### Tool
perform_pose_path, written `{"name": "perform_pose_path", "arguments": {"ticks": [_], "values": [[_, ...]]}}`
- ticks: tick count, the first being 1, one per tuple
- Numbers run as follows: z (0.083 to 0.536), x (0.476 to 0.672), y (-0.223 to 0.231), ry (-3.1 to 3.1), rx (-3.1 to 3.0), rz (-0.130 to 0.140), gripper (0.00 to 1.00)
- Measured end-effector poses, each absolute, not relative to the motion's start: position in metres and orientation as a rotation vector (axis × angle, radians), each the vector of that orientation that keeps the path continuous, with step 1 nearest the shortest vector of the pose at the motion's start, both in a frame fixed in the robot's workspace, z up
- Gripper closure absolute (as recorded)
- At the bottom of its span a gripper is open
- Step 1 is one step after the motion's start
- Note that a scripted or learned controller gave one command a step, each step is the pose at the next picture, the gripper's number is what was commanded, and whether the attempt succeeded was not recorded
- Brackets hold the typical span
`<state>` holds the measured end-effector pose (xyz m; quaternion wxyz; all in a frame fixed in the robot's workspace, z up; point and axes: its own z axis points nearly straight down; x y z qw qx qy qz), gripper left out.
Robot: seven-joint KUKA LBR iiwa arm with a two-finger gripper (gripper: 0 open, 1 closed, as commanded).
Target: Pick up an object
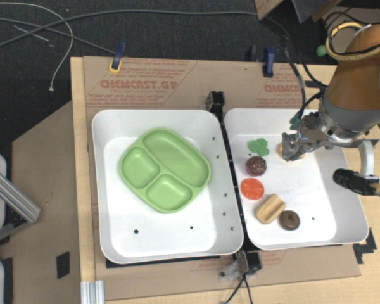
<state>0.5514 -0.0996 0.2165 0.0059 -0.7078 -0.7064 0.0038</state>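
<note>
Cardboard-topped bench w/ two white bins: left bin (114, 233) holds a green tray (165, 169), right bin (329, 230) has the green toy (259, 147) just left of the gripper (291, 149); can't tell finger state.

- We list a green divided plate (165, 169) with three compartments, lying tilted in the left bin (107, 233).
- We note the cardboard sheet (145, 84) beneath both bins, held by a yellow clamp (118, 56) and a blue clamp (268, 61) at its far edge.
- We record loose cables (38, 27) on dark floor.
</note>
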Motion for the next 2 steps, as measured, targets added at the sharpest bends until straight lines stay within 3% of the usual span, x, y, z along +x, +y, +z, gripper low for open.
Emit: {"name": "perform_pose_path", "arguments": {"ticks": [1, 2], "values": [[0.222, 0.554, -0.1, -2.22, -2.22, 0.0, 0.0], [0.177, 0.549, -0.105, -2.215, -2.218, 0.006, 0.0]]}}
